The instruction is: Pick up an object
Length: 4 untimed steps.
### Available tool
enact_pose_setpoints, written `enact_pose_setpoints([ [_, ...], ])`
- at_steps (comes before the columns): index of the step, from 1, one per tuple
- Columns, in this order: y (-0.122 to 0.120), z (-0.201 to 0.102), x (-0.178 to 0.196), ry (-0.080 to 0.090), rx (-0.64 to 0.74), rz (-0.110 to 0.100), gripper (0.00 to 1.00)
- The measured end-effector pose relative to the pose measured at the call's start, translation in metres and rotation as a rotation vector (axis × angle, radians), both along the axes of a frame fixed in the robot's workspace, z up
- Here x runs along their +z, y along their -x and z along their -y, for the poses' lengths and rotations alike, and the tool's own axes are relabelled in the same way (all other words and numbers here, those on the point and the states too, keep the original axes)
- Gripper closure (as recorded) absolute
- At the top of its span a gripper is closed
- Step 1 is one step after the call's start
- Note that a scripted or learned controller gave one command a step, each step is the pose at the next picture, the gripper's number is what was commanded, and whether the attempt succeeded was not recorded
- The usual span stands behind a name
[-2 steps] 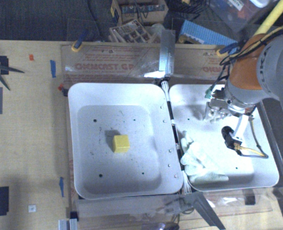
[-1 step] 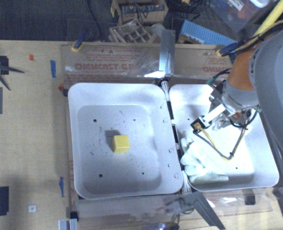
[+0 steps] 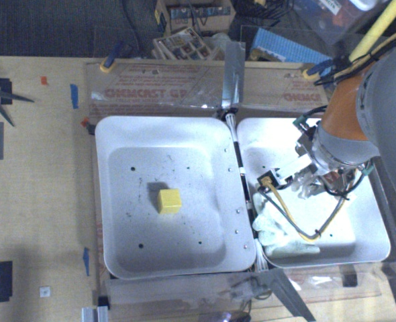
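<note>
A small yellow block (image 3: 170, 200) is lying on the floor of the left bin (image 3: 117, 146), a little left of that bin's middle, casting a short shadow to its upper left and touching nothing else. It is sitting alone there, well apart from the arm. The right bin (image 3: 372, 240) is lying just beside it, the two rims meeting along a narrow seam. In the right bin's lower left corner a crumpled pale cloth or bag (image 3: 278, 237) is resting against the wall. The gripper (image 3: 305, 185) is hanging low over the right bin, near its middle, well apart from the block; whether it is open or closed cannot be told, since cables and glare are covering its tip. A yellow cable (image 3: 299, 223) is looping down from the wrist, curving over the pale cloth and climbing again toward the arm. The arm (image 3: 379, 106) is reaching in from the right, its grey body sloping down and leftward, with the orange band (image 3: 342, 109) sitting just above the wrist. Behind both bins a clear plastic panel with red lettering (image 3: 158, 92) is standing along the wooden bench (image 3: 37, 200).
</note>
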State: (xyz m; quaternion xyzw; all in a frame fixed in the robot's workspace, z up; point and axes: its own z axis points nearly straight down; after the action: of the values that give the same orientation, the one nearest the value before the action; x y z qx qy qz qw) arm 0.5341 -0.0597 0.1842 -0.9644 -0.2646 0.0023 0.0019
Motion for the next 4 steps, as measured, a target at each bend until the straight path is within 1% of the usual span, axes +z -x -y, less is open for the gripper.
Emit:
enact_pose_setpoints([
  [1, -0.085, -0.078, 0.03, 0.002, 0.028, 0.004, 1.0],
  [2, -0.034, -0.069, 0.016, 0.002, -0.158, -0.001, 1.0],
  [3, -0.034, -0.069, 0.026, 0.002, -0.156, -0.001, 1.0],
  [4, -0.004, -0.039, 0.0, 0.002, -0.319, -0.001, 1.0],
])
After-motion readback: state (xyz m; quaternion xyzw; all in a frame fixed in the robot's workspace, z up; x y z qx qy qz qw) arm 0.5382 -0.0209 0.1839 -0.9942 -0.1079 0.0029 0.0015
